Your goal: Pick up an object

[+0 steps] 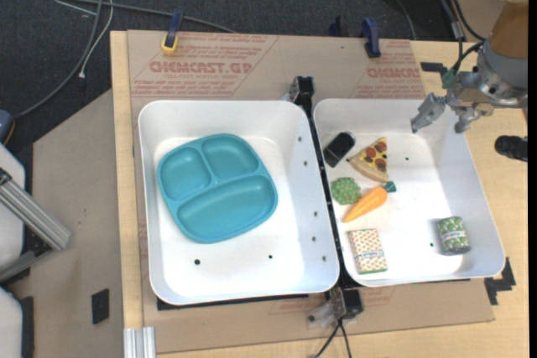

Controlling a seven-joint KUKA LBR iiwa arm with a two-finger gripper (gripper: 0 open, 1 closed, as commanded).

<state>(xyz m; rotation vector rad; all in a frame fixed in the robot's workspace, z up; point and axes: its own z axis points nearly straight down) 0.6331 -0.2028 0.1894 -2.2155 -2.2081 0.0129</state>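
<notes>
The tool (442,115) is hanging with fingers apart. The carrot (367,203) is looking light and hard; grabbing its middle seems best.

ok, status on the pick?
Gripper open, holding nothing, above right bin far corner. Nearest toys: pizza slice, black block. Path clear.

Bright, even overhead light; soft shadows, slightly soft focus throughout.

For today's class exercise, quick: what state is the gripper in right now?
Gripper: open, fingers spread, holding nothing, above the right bin's far right corner.
</notes>
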